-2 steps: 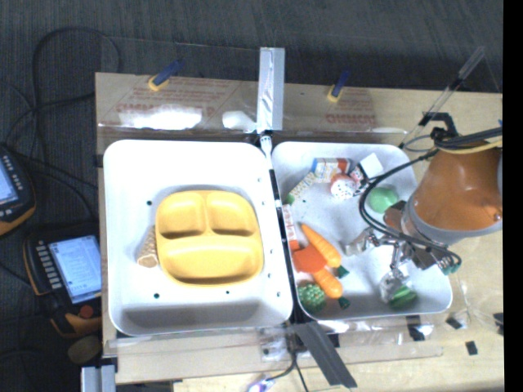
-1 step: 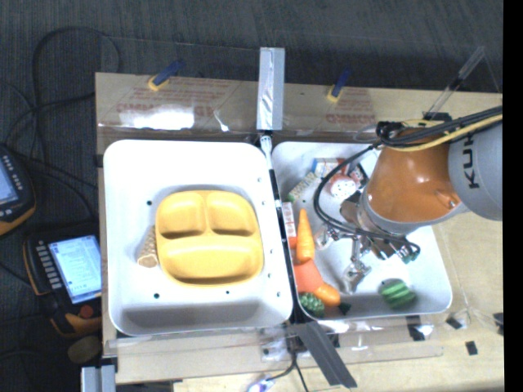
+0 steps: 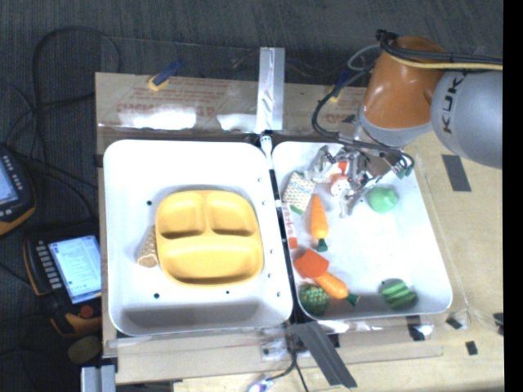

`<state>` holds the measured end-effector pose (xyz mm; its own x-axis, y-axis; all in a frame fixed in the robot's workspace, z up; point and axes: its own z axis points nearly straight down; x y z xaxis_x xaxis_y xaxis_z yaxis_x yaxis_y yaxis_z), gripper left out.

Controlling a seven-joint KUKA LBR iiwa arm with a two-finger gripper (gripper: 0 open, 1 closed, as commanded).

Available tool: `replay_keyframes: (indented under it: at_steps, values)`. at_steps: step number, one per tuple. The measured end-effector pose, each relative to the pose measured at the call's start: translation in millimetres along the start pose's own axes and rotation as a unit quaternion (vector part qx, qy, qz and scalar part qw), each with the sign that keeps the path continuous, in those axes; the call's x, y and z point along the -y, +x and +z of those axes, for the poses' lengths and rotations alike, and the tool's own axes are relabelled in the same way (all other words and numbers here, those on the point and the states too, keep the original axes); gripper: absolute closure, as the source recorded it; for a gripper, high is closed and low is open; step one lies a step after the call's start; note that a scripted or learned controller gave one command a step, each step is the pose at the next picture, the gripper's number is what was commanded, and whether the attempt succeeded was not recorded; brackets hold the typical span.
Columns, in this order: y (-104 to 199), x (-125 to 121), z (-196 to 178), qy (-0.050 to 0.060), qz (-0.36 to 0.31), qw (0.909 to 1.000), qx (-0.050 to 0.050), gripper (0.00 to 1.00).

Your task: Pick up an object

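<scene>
The bench (image 3: 466,243) is pale wood-coloured board on a dark grey carpeted floor (image 3: 204,6), with black cables (image 3: 49,64) and a handheld screen unit (image 3: 69,268) lying off its left side. Two shallow white bins sit side by side. The left bin (image 3: 122,300) holds a yellow divided plastic tray (image 3: 208,235) with a tan cone-shaped piece (image 3: 148,250) touching its left edge. The right bin (image 3: 433,260) holds the loose toys: a pale checkered piece (image 3: 297,191), an upright orange carrot (image 3: 317,216), an orange-red block (image 3: 310,261) touching a second carrot (image 3: 333,285), a green textured fruit (image 3: 314,299), a dark green ribbed vegetable (image 3: 395,292), and a light green round object (image 3: 382,198). My arm (image 3: 458,104) reaches in from the right; my gripper (image 3: 359,178) hangs over the far part of the right bin, just beside the light green round object. Metal linkage blurs the fingers; I cannot tell how far apart they stand, nor whether anything sits between them.
</scene>
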<state>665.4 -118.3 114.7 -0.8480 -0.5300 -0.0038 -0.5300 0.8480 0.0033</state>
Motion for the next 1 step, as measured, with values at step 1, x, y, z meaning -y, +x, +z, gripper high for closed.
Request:
replay_keyframes:
  at_steps: [1]
  values:
    - [24.1, -38.5, 16.6, 0.010, 0.072, 0.9973, 0.014, 0.00]
